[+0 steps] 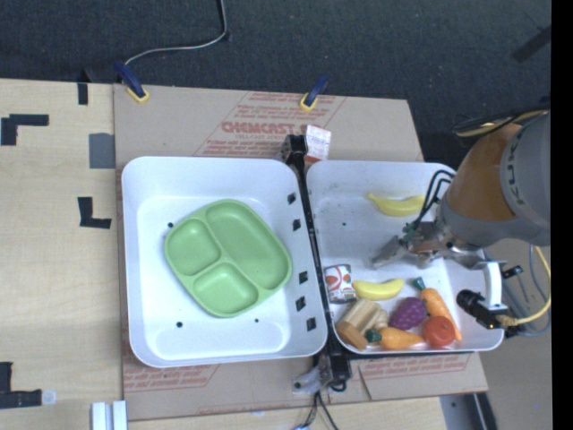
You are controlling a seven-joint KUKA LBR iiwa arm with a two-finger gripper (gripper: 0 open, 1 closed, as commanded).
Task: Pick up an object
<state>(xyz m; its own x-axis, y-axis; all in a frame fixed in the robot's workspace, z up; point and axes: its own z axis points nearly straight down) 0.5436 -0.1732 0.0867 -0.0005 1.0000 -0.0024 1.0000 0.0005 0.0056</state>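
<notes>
The grey two-finger gripper [387, 256] hangs low over the bare middle of the right-hand shallow white bin [358, 195], its metal fingers [385, 254] pointing left and spread a little apart with nothing between them (so far as I can make out from this slant). Just below it lies a small yellow plastic banana [378, 288], the nearest thing to take; a second yellow banana [396, 205] rests above the gripper, near the bin's far wall. I'd judge either one to be hollow toy fruit: light, stiff and smooth, so it is likely to skid or roll out if pinched at a tapered tip. The sounder hold would be across the thick middle of the curve, fingers closing on the two long sides. Further out, the bin's lower edge is crowded: a red-and-white small can [337, 282] by the divider, a tan bread-like block [361, 316], an orange toy carrot [399, 337], a purple bunch of grapes [408, 313], another orange carrot [433, 301] and a red tomato [439, 331], all touching or nearly so, which makes them harder to single out. In the left white bin [143, 240] sits a green three-compartment plastic plate [226, 256].
</notes>
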